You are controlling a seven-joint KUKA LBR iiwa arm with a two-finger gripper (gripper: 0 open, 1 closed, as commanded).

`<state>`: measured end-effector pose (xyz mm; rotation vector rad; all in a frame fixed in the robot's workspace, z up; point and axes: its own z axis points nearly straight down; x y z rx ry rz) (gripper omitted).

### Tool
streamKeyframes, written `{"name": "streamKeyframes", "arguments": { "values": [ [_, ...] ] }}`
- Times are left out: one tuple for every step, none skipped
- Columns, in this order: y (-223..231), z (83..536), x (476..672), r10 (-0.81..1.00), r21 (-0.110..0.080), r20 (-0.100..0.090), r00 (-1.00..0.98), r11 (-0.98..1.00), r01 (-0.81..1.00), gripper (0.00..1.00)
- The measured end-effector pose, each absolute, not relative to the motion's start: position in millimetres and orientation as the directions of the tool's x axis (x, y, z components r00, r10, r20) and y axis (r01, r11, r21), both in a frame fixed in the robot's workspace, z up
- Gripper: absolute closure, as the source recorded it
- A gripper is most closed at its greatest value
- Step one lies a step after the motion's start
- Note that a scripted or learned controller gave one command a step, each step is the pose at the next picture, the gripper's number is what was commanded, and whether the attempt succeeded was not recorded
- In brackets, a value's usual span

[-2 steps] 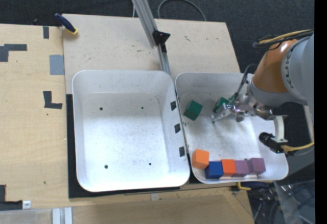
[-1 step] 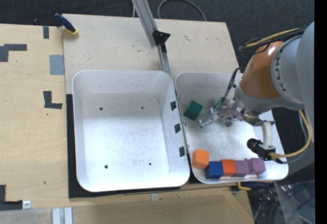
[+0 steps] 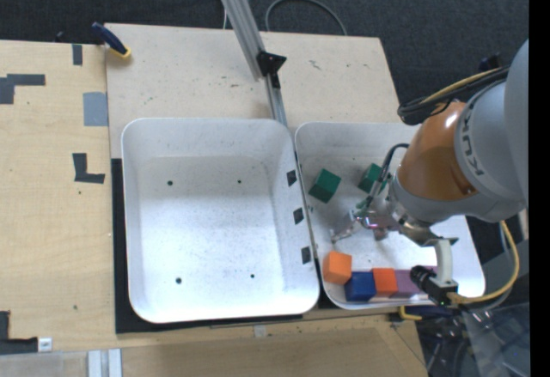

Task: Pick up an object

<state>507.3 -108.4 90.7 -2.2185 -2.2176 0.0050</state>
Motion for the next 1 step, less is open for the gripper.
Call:
{"name": "streamKeyframes", "arguments": {
  "values": [
    [-125.0,91.5,492.1,1.0,-0.004,0.0,0.001,-0.001,1.0,0.0]
  ]
}}
